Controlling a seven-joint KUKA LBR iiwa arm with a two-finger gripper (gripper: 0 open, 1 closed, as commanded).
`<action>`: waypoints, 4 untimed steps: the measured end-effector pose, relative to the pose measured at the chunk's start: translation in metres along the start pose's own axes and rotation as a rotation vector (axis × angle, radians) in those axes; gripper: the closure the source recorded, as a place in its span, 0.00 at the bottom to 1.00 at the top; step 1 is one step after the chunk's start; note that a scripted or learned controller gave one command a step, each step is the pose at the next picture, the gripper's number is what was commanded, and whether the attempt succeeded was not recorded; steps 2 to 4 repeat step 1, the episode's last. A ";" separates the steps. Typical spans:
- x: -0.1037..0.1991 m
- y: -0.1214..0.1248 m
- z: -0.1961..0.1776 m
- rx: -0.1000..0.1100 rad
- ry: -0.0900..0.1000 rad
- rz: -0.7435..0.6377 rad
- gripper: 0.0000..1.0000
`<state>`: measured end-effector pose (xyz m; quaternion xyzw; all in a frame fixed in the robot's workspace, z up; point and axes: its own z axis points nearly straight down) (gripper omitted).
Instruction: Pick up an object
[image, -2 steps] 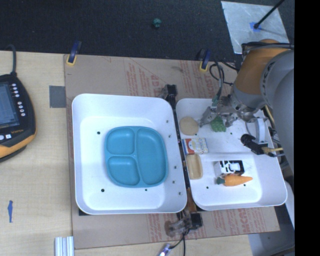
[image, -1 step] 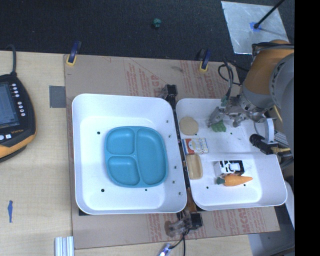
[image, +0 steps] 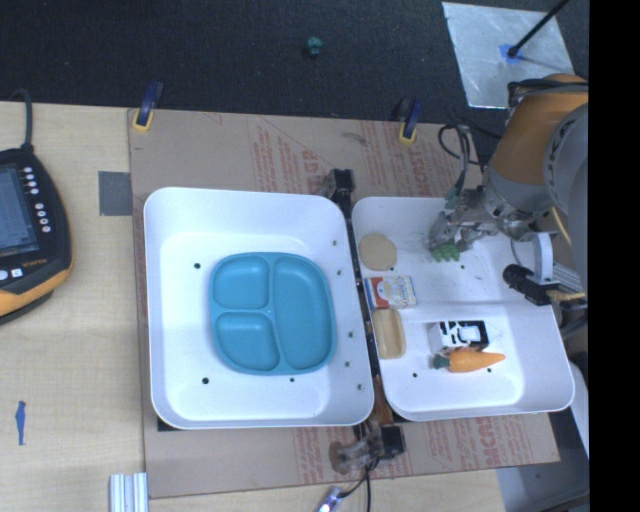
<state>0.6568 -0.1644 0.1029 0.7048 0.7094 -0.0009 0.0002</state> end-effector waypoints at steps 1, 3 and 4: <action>0.046 -0.042 -0.095 0.000 0.002 0.002 1.00; 0.046 -0.042 -0.095 0.000 0.002 0.002 1.00; 0.046 -0.042 -0.095 0.000 0.002 0.002 1.00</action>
